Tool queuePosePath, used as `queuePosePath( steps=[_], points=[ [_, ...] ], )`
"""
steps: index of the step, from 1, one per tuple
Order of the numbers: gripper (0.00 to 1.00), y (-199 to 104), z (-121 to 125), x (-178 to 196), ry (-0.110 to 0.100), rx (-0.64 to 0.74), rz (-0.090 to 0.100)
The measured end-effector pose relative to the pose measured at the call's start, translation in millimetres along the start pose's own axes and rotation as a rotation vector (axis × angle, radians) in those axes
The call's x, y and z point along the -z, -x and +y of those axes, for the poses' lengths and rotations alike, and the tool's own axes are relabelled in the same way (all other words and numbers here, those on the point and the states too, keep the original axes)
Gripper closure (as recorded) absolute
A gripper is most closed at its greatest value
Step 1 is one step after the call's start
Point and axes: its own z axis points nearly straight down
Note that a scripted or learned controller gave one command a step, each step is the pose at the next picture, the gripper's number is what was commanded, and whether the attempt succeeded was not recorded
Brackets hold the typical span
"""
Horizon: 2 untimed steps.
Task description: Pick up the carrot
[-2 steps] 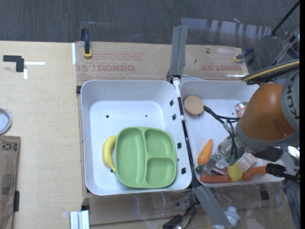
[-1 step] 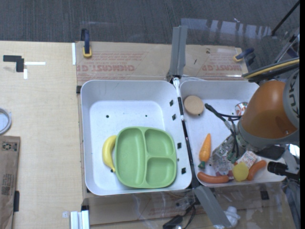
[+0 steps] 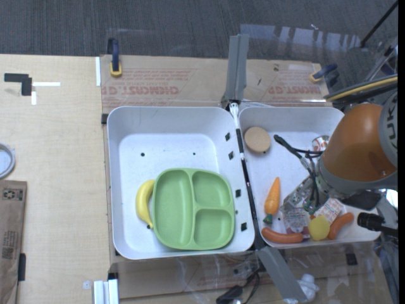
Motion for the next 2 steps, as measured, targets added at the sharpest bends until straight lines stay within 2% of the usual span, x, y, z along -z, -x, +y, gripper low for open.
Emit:
queuePosePath(
  steps=[1,2],
  points=[
    [1.00,56.8,49.0,-16.5,-0.005,-0.399,0.001],
    [0.00,56.7,49.0,-16.5,-0.005,-0.399,0.001]
  ],
)
